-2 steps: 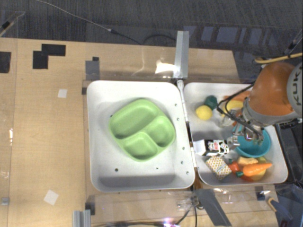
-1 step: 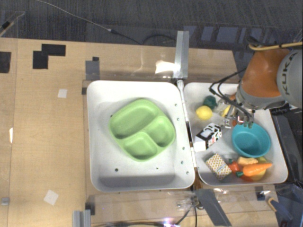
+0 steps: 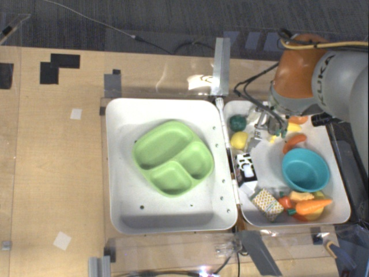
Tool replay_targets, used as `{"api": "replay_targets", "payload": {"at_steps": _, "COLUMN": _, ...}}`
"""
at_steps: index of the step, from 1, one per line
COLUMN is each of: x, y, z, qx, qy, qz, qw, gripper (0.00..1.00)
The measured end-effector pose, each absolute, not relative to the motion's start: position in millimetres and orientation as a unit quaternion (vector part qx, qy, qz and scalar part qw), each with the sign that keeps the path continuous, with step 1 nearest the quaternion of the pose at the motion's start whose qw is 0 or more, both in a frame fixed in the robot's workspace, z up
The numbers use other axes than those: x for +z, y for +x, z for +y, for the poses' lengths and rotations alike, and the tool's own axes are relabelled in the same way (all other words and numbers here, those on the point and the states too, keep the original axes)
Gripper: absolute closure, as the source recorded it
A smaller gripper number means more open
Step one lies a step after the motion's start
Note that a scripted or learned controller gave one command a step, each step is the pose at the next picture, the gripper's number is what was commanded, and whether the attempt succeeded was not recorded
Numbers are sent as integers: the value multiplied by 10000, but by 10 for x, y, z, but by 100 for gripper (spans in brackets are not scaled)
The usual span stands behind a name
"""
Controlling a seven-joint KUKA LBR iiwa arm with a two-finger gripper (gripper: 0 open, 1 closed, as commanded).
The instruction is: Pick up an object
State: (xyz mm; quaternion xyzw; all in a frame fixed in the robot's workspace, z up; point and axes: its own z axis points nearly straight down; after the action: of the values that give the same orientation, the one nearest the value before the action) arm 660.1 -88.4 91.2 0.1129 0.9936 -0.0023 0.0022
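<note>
Over the right bin (image 3: 340, 212) the gripper (image 3: 266, 126) hung beside a yellow toy (image 3: 238, 139); its jaw state I couldn't tell. Centring squarely over one item would have served best.

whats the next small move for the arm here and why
Probably a short drop straight down. The tool hovers at the back of the right bin, close to the yellow piece and green piece, with nothing visibly between its fingers.

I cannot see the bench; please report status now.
Tool low in right bin, fingers unclear. Yellow object beside it, not held. Teal bowl close by.
</note>
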Motion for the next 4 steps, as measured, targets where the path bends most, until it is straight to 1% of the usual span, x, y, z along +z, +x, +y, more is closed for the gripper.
{"api": "replay_targets", "payload": {"at_steps": 1, "x": 891, "y": 6191, "z": -864, "qx": 5, "qy": 1506, "qz": 9886, "qw": 59, "gripper": 0}}
{"api": "replay_targets", "payload": {"at_steps": 2, "x": 920, "y": 5915, "z": -983, "qx": 3, "qy": 1541, "qz": 9880, "qw": 36, "gripper": 0}}
{"api": "replay_targets", "payload": {"at_steps": 3, "x": 1053, "y": 5950, "z": -966, "qx": 7, "qy": 1515, "qz": 9884, "qw": 93, "gripper": 100}}
{"api": "replay_targets", "payload": {"at_steps": 4, "x": 1712, "y": 6422, "z": -1813, "qx": -15, "qy": 486, "qz": 9988, "qw": 75, "gripper": 100}}
